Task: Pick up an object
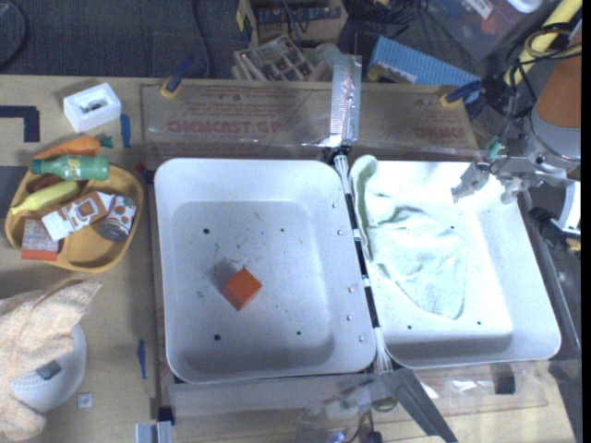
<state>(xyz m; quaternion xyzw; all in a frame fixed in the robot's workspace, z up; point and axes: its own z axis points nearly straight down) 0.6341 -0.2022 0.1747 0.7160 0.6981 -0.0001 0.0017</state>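
A small orange cube (pixel 243 287) sits in the left white plastic bin (pixel 185 192); the tool (pixel 484 181), fingers spread wide and holding nothing, hangs over the right white bin (pixel 526 284) beside a crumpled white cloth (pixel 416 247).

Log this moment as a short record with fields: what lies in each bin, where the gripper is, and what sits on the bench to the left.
left bin: one orange block, near the middle of the floor
right bin: a pale crumpled cloth, its edge draped up on the wall next to the left bin
gripper: over the upper right part of the right bin, apart from the cloth and block
arm: enters from the right
bench, left side: yellow bowl of toy food; small white box
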